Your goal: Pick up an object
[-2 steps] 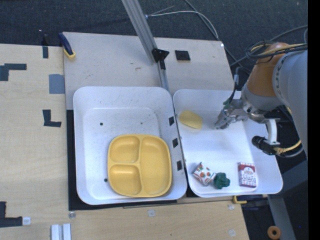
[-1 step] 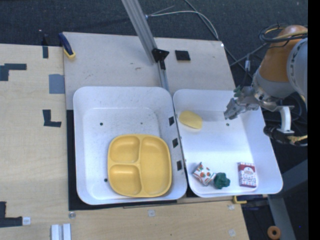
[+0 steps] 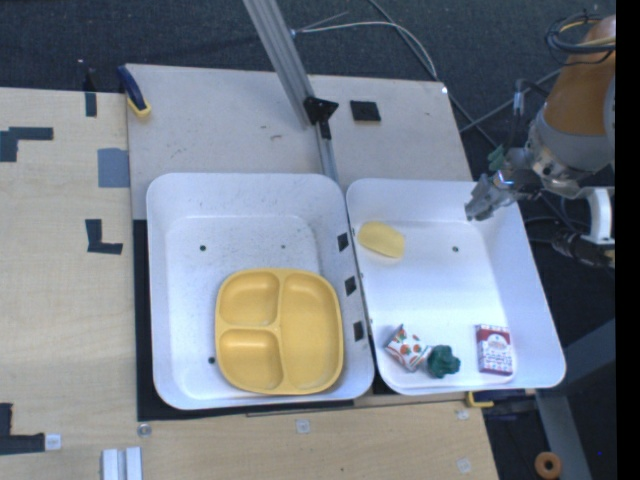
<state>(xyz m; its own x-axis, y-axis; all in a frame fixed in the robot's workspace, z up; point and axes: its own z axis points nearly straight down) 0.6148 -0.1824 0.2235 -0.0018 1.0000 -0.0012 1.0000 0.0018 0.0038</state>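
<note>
The gripper (image 3: pixel 487 200) hangs over the upper right edge of the right bin (image 3: pixel 520 268), holding nothing; whether it is spread or closed I cannot tell.

The nearest thing to pick is the yellow lump (image 3: pixel 381 239) in the upper left of that bin, close to the left wall. It looks light, smooth and rounded, perhaps slippery, so a pinch across its short width seems safest. Its long axis runs roughly left to right, dipping slightly toward the right.

At the bin's lower edge lie a small packet (image 3: pixel 404 348), a green toy (image 3: pixel 443 362) and a red box (image 3: pixel 494 350) standing lengthwise up the frame.

The left bin (image 3: pixel 170 268) holds a yellow divided tray (image 3: pixel 279 329).
</note>
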